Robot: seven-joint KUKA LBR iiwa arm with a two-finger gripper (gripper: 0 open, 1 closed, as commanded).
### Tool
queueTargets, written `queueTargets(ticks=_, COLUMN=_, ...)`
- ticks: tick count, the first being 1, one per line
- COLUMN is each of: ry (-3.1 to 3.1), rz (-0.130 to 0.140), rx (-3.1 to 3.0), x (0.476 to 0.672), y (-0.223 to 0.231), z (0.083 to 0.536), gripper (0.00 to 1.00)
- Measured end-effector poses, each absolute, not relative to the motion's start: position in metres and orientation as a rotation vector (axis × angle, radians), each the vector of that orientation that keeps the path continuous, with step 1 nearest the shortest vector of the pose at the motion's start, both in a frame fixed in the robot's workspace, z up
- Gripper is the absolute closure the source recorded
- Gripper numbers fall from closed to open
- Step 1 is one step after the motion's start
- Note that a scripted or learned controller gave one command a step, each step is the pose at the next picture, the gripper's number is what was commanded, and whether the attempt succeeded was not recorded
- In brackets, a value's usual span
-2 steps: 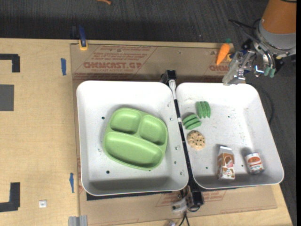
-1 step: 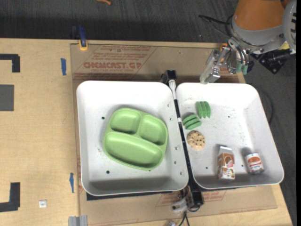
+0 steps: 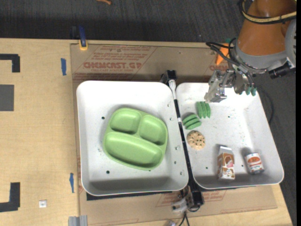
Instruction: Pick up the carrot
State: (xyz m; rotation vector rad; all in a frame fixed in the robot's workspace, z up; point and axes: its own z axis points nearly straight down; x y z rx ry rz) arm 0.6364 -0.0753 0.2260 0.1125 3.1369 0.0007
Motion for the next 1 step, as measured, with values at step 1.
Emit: queueTargets(ticks=1, ry=3.122, rz=-0.002, rx=0.278, x=0.6376, y=-0.1533, z=0.2618, gripper=1.0)
